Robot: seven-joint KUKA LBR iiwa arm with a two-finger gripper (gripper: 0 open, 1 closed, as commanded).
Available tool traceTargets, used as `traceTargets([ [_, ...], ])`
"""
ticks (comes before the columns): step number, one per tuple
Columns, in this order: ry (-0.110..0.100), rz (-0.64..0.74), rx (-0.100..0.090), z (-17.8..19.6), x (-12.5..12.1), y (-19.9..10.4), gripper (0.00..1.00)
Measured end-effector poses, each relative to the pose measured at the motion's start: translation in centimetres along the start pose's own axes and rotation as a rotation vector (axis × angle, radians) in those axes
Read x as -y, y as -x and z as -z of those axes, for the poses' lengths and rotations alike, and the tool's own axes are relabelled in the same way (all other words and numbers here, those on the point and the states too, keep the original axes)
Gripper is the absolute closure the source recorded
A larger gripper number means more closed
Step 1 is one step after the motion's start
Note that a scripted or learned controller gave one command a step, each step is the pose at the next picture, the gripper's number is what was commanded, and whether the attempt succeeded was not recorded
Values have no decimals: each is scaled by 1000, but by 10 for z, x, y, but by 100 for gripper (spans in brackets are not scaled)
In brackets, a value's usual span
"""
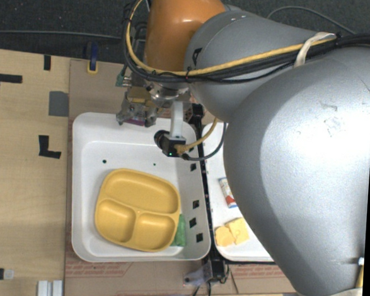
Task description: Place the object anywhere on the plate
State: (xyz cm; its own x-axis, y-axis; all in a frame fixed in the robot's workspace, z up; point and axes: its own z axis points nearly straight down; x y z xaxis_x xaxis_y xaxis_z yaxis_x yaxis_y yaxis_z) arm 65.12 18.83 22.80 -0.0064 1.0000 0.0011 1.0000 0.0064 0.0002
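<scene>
A yellow plate (138,209) with three compartments lies in the left white bin (87,150), toward its front. A green object (180,231) rests against the plate's right edge, by the bin wall. My gripper (137,113) hangs over the far rim of the left bin, well behind the plate, under the orange band of the arm (171,26). In the right bin (244,251) a yellow blocky object (232,233) and a small white and red tube (227,193) lie near the arm's grey body, which hides most of that bin.
The big grey arm link (298,152) covers the right half of the view. A black cable and connector (171,143) dangle over the left bin's far right part. Black clips (197,205) line the wall between the bins. Brown bench (18,183) lies to the left.
</scene>
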Motion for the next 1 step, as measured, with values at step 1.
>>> traceTargets([
  [1, -2, -3, 2, -1, 0, 3, 0],
])
